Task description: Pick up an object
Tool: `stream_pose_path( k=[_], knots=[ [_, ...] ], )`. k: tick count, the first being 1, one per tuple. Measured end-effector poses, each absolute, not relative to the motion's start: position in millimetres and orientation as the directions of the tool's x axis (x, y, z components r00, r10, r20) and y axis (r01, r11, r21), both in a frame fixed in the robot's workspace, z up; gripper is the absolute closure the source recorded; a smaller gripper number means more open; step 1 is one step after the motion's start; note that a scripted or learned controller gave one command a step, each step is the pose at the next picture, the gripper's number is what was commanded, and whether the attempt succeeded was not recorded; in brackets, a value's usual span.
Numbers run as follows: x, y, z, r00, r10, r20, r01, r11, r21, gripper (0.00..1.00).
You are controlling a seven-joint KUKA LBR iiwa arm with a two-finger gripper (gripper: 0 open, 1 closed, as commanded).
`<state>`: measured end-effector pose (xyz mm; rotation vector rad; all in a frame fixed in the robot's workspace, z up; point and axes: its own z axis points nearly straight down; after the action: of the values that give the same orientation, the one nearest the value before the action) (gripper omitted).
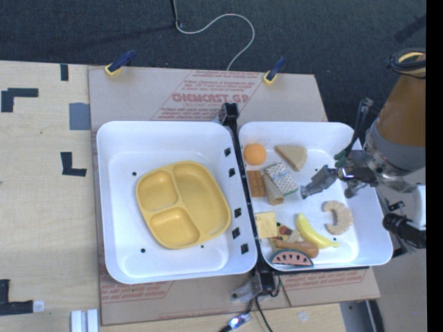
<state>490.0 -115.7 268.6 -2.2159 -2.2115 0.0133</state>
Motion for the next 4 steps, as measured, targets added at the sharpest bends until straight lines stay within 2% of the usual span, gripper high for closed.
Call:
stream_pose_path(
  k=[1,2,4],
  knots=[
    [492.0,-115.6,274.4,-0.001,1.0,0.0,1.0,0.001,-0.002,0.0],
    [491.7,-110.7,230.4,-0.001,1.0,0.001,1.0,0.001,-0.006,0.0],
    [471.9,-107.5,123.4,-0.001,1.0,0.002,1.0,0.001,-0.009,0.0]
  ],
)
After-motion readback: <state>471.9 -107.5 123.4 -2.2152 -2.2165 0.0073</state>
